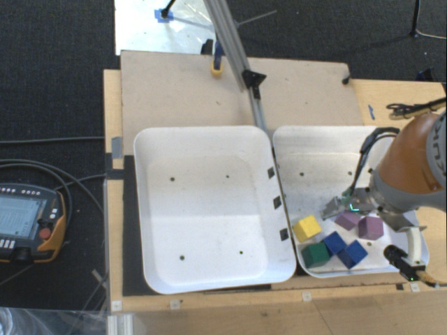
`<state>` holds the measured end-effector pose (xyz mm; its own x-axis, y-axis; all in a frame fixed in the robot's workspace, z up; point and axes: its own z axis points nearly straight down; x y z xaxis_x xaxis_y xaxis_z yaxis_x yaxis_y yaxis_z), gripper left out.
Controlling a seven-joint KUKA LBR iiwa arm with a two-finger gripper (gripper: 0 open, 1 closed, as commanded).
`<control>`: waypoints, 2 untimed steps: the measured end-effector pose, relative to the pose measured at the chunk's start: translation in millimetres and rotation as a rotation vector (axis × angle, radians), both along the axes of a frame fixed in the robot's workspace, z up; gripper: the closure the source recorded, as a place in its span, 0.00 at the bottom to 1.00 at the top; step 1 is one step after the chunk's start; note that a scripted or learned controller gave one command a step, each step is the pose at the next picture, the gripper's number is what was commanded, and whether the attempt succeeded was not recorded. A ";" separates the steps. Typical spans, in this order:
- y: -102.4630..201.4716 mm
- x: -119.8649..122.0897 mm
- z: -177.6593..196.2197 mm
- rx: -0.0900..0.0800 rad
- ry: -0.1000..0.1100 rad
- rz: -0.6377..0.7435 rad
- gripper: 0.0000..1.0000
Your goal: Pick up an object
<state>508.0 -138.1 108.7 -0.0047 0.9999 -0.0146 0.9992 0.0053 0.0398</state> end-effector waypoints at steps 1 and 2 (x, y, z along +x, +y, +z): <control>-0.3 1.5 11.5 -0.001 -0.004 0.003 1.00; 0.2 1.7 11.5 0.000 -0.004 0.002 0.00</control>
